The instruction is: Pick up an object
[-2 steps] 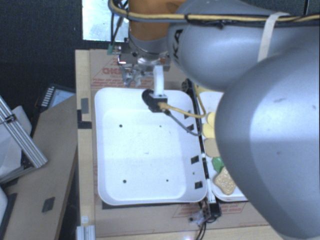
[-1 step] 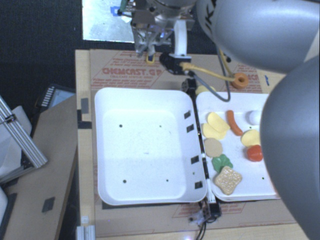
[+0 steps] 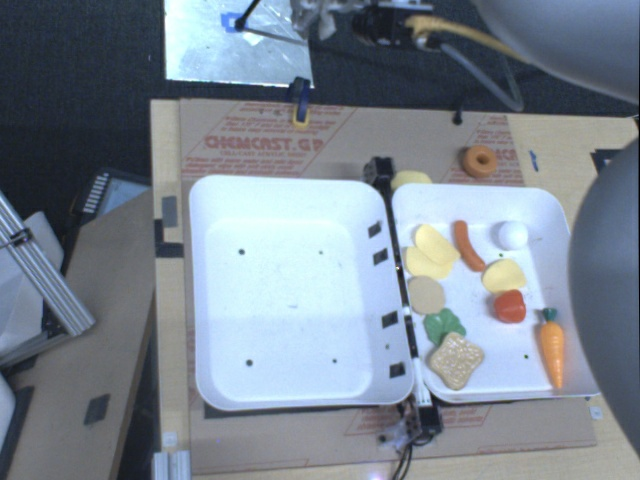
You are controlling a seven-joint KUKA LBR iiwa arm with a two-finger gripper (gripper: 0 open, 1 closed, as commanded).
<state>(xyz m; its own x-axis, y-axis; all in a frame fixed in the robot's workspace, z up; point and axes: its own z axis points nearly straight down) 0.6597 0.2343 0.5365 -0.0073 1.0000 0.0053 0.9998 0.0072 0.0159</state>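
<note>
Gripper (image 3: 322, 13) hovers well above-left of the carrot (image 3: 552, 347); apart.

2 white bins sit side by side on the worktop (image 3: 250, 133). The right bin (image 3: 545, 206) holds a carrot (image 3: 551, 346), tomato (image 3: 509, 306), sausage (image 3: 468, 245), white egg (image 3: 512, 234) and cracker (image 3: 456, 359). A doughnut (image 3: 480, 161) lies outside, behind it.

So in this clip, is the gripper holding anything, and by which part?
It cannot be told: the gripper sits blurred at the top edge, beyond the bench. The toy foods, such as the carrot, lie in the right bin.
</note>
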